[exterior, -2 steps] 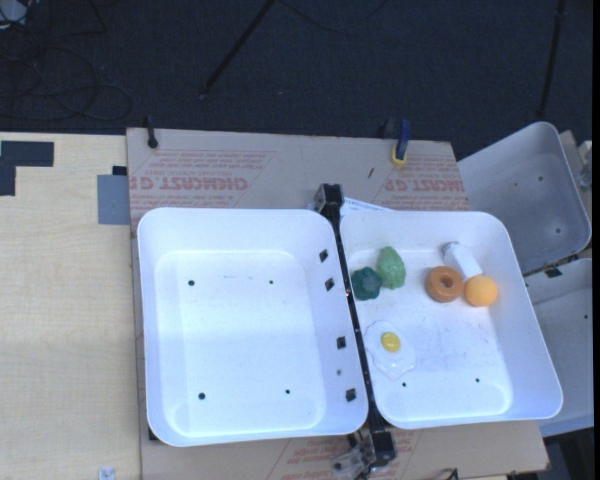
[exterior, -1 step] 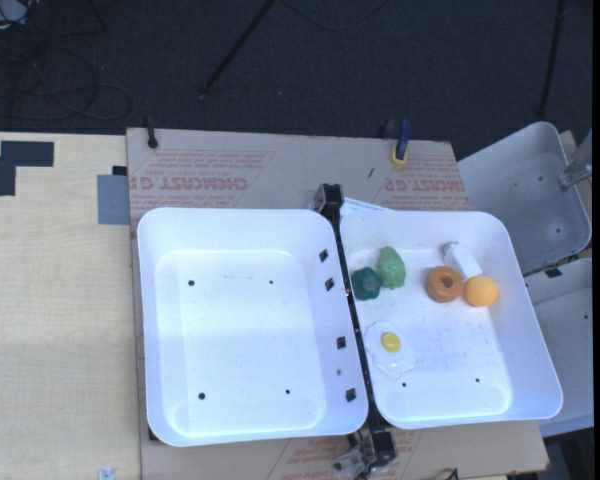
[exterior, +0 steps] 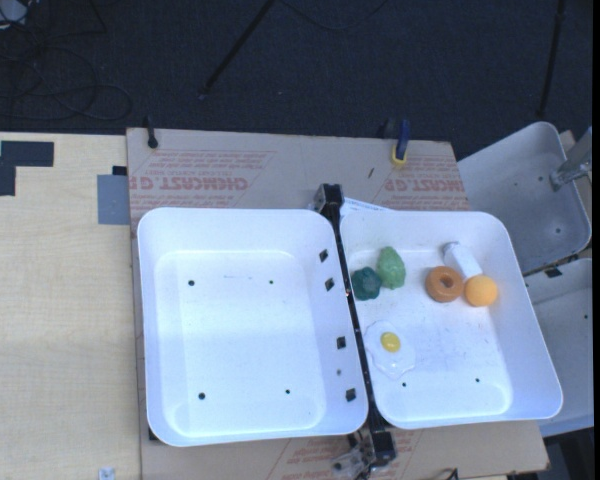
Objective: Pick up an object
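Observation:
The right bin [exterior: 525, 373] holds several small objects. A light green lump [exterior: 391, 266] lies beside a dark teal lump [exterior: 366, 284] near the bin's left wall. Further right, an orange ring [exterior: 444, 284] touches an orange ball [exterior: 480, 290], with a white cylinder [exterior: 464, 260] just behind them. A flat white fried-egg toy with a yellow yolk [exterior: 391, 345] lies nearer the front.
The left bin [exterior: 180, 408] stands beside the right one, joined along a black divider [exterior: 342, 308]. Both rest on a cardboard sheet [exterior: 230, 173] held by a blue clamp [exterior: 401, 153]. A grey metal plate [exterior: 535, 198] stands at the right. Cables lie on the dark floor behind.

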You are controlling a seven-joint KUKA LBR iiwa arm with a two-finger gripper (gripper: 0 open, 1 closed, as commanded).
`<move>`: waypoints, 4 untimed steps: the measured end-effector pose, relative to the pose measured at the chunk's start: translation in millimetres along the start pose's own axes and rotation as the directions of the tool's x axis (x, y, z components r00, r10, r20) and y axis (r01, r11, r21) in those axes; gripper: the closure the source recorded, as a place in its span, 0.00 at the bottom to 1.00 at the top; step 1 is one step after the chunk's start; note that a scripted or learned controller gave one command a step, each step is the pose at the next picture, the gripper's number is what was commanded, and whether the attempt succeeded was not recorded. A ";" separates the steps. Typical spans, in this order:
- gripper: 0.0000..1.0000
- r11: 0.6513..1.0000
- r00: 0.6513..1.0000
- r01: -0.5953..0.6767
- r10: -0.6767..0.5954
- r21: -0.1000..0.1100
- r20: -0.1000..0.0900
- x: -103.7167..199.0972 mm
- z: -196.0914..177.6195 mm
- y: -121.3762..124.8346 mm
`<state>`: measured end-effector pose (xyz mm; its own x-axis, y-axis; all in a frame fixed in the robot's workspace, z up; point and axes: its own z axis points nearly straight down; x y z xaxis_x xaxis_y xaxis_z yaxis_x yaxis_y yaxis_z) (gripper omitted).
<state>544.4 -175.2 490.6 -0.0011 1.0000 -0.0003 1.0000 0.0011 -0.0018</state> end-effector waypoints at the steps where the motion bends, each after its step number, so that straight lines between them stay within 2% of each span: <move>1: 0.00 1.000 1.000 0.000 0.000 0.000 0.000 0.0 0.0 0.0; 2: 0.00 1.000 1.000 -0.001 0.001 -0.002 0.001 -39.0 -33.5 -11.5; 3: 1.00 1.000 1.000 0.001 -0.001 0.001 0.001 -38.2 -42.0 -10.8; 4: 0.00 1.000 1.000 0.003 -0.003 0.002 0.000 -37.6 -41.5 -10.6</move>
<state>533.9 -212.8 532.2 -0.0038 1.0000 -0.0004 1.0000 0.0038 -0.0041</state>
